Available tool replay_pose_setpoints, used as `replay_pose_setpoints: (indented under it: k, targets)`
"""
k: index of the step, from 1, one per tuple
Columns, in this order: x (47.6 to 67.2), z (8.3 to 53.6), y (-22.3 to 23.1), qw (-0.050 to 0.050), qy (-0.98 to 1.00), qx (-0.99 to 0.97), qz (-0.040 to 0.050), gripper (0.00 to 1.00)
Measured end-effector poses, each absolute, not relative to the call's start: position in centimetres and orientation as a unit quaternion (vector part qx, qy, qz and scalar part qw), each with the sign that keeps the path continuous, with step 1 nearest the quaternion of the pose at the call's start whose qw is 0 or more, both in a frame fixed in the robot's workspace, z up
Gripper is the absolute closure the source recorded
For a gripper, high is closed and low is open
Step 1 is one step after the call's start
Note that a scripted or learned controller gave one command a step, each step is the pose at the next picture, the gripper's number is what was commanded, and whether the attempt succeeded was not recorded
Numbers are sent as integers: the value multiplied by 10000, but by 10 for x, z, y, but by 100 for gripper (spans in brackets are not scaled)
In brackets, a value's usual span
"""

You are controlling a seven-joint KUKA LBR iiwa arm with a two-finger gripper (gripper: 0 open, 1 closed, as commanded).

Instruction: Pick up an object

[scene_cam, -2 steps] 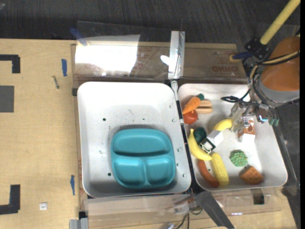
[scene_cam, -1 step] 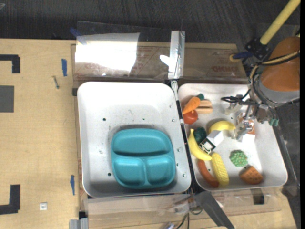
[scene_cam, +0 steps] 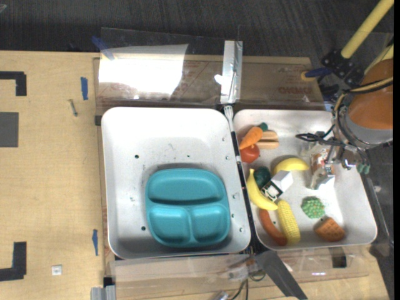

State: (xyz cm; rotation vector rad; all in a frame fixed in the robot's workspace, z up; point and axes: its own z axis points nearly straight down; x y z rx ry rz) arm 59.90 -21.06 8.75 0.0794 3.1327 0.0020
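The right bin holds several toy foods. A carrot and a bun lie at its far left, with a red piece below them. A yellow lemon, a banana, a white block and a dark green piece sit mid-bin. Corn, a red sausage, a green broccoli and an orange piece lie near the front. My gripper hangs low in the bin, just right of the lemon and above the broccoli. Nothing is visibly held.
The left bin holds a teal divided tray in its front half. The arm's orange band stands over the right bin's far right corner. A clear plastic sheet and an upright divider lie behind the bins.
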Motion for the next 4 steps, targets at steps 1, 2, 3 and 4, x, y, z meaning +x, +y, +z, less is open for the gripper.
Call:
replay_pose_setpoints:
  k: [1, 2, 3, 4]
  targets:
    - [629, 87, -221, 45, 9988, -497, 9, 0]
    - [644, 87, -210, 52, 9991, -416, -5, 0]
    - [619, 87, -223, 37, 9997, -222, 3, 0]
    - [620, 87, -223, 44, 9998, 212, 9, 0]
